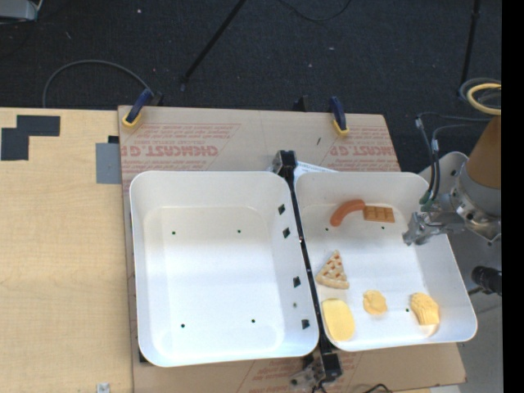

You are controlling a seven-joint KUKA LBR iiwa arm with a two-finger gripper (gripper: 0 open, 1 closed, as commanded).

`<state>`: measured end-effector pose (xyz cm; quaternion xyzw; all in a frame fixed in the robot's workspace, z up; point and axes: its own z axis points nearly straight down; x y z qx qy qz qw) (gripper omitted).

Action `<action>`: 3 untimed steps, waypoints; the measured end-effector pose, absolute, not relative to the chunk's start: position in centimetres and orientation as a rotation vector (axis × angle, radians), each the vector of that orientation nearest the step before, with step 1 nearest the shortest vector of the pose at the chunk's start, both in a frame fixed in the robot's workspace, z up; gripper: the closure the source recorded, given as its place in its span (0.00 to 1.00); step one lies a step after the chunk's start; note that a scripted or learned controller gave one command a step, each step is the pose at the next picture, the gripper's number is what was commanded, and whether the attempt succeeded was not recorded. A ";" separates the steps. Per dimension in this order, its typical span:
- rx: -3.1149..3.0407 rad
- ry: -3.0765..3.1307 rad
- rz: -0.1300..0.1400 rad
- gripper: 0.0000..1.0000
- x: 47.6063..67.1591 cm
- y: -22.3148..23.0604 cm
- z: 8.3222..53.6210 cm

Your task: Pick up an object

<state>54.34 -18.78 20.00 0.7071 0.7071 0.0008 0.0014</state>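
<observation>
The gripper (419, 229) hovers at the right bin's (458, 293) edge (its grasp: I cannot tell). A sausage (346, 211) lies near.

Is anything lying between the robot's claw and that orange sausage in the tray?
Yes. A small tan waffle piece lies beside the sausage, on the side toward the gripper at the tray's right edge. Only bare white tray otherwise.

Pale wood counter (57, 252) carries a brown printed board (246, 142), probably cardboard, clamped at its far edge; two white bins (213, 268) side by side on it, left of the gripper (417, 229).
</observation>
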 end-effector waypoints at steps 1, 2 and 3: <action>2.219 2.217 0.004 1.00 54.3 -19.3 26.2; 2.222 2.220 0.000 1.00 54.3 -19.3 27.4; 2.218 2.225 0.001 1.00 55.0 -14.5 27.7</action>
